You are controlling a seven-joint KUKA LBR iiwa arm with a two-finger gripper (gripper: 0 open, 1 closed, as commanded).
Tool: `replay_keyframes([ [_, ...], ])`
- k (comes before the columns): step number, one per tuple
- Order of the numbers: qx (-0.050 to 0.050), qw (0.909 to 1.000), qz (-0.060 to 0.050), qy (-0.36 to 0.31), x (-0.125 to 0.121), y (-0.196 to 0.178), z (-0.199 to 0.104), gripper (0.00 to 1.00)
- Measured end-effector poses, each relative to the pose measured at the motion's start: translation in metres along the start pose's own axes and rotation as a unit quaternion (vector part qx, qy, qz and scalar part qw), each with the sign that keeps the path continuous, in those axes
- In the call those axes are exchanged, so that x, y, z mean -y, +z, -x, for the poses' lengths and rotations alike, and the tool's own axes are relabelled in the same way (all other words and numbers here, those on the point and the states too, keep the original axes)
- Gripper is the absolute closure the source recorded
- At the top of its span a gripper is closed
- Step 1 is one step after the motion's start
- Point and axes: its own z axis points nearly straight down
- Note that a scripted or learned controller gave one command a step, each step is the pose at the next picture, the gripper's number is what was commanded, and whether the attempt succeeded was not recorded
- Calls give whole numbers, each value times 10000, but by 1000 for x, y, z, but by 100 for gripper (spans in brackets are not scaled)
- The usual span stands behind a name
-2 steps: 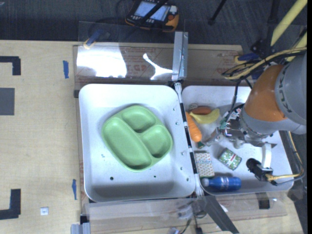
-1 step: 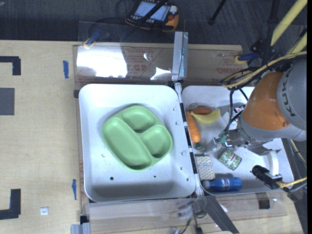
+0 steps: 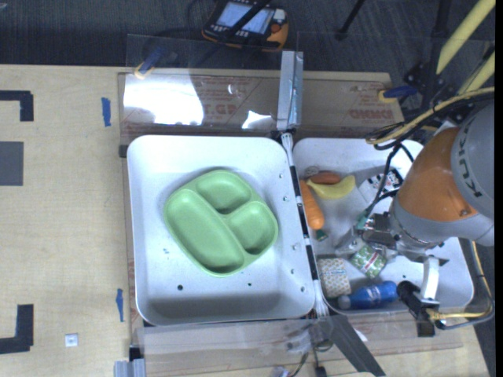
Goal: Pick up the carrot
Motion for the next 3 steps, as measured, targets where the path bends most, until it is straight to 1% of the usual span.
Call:
replay_keyframes([
  [1,4,10000,20,11,-1,-10,1,100],
  [2,7,9995,8,312,8,-93,31,100],
  [3,9,9758,12,2184,12,-92,13,100],
])
